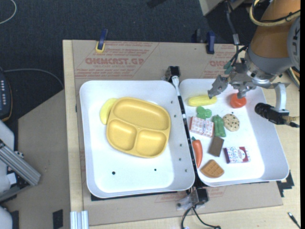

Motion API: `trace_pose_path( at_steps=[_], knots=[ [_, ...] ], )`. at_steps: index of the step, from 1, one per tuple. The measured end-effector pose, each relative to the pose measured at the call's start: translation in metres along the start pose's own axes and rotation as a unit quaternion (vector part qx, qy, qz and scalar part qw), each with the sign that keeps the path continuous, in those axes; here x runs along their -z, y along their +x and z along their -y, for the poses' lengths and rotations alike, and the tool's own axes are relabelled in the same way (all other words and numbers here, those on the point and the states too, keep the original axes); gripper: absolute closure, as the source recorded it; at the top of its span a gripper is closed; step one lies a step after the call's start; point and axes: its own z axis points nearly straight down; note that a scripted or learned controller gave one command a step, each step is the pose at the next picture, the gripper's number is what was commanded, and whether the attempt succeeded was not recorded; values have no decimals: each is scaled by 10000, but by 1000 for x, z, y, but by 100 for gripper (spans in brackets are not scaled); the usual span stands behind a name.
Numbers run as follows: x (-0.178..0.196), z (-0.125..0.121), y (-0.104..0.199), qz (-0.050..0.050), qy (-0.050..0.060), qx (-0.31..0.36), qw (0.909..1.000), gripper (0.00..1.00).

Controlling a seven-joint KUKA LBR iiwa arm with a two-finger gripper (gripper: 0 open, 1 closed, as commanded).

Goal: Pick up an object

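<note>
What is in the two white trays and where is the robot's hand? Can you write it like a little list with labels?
left bin: yellow divided plate with a yellow piece tucked under its left edge
right bin: toy foods
near gripper: yellow corn, red tomato
middle: green vegetable, cookie, pink wrapped snack, brown bar
front: carrot, waffle, red and white packet
gripper: over the back of the right bin, above the corn and tomato, fingers spread, nothing between them
</note>
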Motion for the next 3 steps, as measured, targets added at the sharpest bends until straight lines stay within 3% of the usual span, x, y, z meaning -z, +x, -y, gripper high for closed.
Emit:
trace_pose_path(
  at_steps=[2,3],
  knots=[
    [-120,-3,-3,-9,44,-3,10000,0],
    [-142,-2,-3,-4,15,0,10000,0]
  ],
)
